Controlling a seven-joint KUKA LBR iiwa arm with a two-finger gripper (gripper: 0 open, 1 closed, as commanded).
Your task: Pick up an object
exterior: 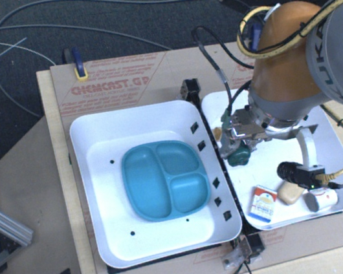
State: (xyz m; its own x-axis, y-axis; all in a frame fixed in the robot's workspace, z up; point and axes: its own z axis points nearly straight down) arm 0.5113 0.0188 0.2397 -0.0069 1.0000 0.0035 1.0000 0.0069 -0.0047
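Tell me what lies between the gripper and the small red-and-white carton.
Camera view: a dark teal object sits just by the gripper; from there to the carton, bare white bin floor.

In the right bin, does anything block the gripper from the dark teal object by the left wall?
Nothing visible does. The gripper sits directly at the dark teal object, beside the left wall of the right bin. The small printed box, tan lump and white cylinder lie apart, nearer its front edge.
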